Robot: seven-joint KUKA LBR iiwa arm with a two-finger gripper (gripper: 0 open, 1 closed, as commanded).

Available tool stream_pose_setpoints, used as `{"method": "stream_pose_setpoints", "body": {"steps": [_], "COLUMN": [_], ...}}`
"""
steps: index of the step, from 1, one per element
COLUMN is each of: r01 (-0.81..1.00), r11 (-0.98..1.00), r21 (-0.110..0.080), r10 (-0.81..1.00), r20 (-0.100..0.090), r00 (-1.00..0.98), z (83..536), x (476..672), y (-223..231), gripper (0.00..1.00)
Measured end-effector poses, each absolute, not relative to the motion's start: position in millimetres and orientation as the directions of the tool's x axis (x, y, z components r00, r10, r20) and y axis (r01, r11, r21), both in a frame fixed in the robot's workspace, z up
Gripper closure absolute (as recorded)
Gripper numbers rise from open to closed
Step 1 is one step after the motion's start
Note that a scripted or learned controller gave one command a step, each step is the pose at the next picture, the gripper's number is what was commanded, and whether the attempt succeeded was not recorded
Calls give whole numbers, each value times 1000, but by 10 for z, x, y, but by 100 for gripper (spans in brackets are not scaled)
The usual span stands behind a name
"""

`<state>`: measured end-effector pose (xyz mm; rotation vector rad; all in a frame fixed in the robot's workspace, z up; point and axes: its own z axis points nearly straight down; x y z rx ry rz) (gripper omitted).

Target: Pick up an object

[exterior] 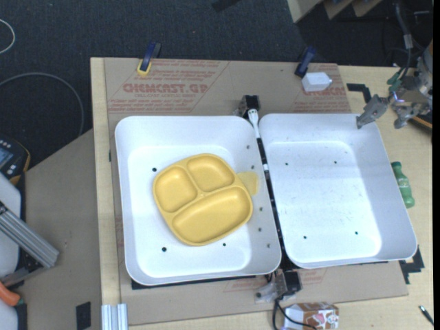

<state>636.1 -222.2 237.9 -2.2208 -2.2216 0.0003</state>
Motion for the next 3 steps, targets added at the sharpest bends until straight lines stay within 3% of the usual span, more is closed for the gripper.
{"method": "stream_pose_setpoints", "body": {"steps": [1,2,3], "r01": [1000,1000,1000], "r11": [7,9,7], "r21": [14,21,11], "r10": [1000,1000,1000], "r20": [-2,0,1], "r00": [-7,-9,-7], "z": [3446,4924,5397], "x": [5977,5175,4783], "y": [-1597,-939,-451], "gripper": [0,0,0]}}
